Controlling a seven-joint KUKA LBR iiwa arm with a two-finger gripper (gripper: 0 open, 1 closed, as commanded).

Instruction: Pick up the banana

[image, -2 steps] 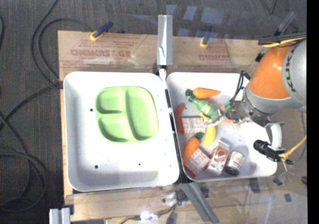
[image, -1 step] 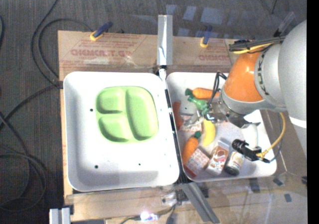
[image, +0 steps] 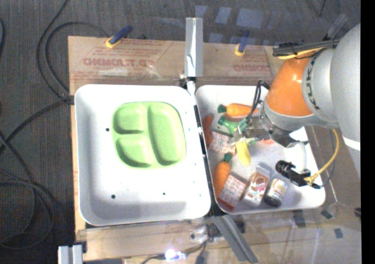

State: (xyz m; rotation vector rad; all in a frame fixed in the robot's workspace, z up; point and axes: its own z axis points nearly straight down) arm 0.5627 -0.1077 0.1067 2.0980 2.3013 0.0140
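Banana (image: pixel 242 151) in the right bin (image: pixel 316 197), near the middle, a short yellow piece lying among the clutter. Long axis running roughly up and down the view, tilted a little, upper end tucked under the gripper (image: pixel 248 132), lower end pointing toward the front of the bin. Directly below the wrist, then, touching or very nearly touching the fingertips; impossible to say whether actually pinched. Fingers too small and too crowded by the arm's grey body to read as spread or closed: cannot tell.

Around the banana: a carrot (image: pixel 221 176) just beside it to the left front, another carrot (image: pixel 239 109) behind the gripper toward the back wall, a green-topped item (image: pixel 225 122) just left of the gripper, small cartons (image: pixel 233 189) and a dark can (image: pixel 274 192) along the front edge. Tight quarters, so probably little room for a wide approach.

Further out, the left bin (image: pixel 94 198) bearing a green divided tray (image: pixel 150 134), well apart from everything in play.

Judging by the layout, best grasp across the banana's narrow width, meaning jaws closing left to right in the view. Risk of snagging the neighbouring carrot.
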